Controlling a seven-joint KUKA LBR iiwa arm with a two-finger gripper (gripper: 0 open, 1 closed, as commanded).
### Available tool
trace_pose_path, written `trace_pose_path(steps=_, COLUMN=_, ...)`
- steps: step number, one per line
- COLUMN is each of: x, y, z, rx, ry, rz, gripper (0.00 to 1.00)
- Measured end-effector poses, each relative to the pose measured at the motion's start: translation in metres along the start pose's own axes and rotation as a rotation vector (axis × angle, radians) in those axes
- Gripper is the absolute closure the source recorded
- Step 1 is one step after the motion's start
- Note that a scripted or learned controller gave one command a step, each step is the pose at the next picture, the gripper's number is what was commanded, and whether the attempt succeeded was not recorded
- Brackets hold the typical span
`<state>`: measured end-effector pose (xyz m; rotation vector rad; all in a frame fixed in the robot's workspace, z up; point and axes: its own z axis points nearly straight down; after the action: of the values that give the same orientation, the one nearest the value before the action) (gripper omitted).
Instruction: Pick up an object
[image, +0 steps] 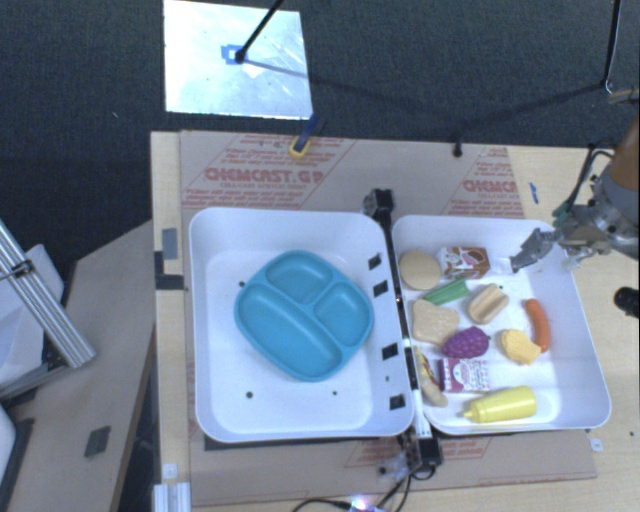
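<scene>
The right bin (590, 385) holds several toy foods: a round tan bun (420, 268), a red-and-white packet (465, 262), a green piece (446, 292), a hot dog bun (487, 302), an orange sausage (538, 322), purple grapes (466, 343) and a yellow mustard bottle (500, 405). My gripper (551, 256) hangs over the bin's upper right corner, above and to the right of the hot dog bun. Its fingers stand apart, open, with nothing between them.
The left bin (215, 400) carries a blue divided plate (303, 314). A black hinge strip (395, 300) runs between the bins. A tan bread slice (435, 322), a yellow chunk (520, 346) and a second packet (466, 376) also lie in the right bin.
</scene>
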<state>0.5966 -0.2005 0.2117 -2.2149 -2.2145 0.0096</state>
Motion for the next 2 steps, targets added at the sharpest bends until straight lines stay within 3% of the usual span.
trace_pose_path(steps=1, x=0.001, y=0.003, z=-0.008, rx=-0.013, ry=-0.003, rz=-0.003, gripper=0.0)
trace_pose_path(steps=2, x=0.007, y=0.004, z=0.036, rx=-0.011, ry=-0.002, rz=-0.005, gripper=0.0)
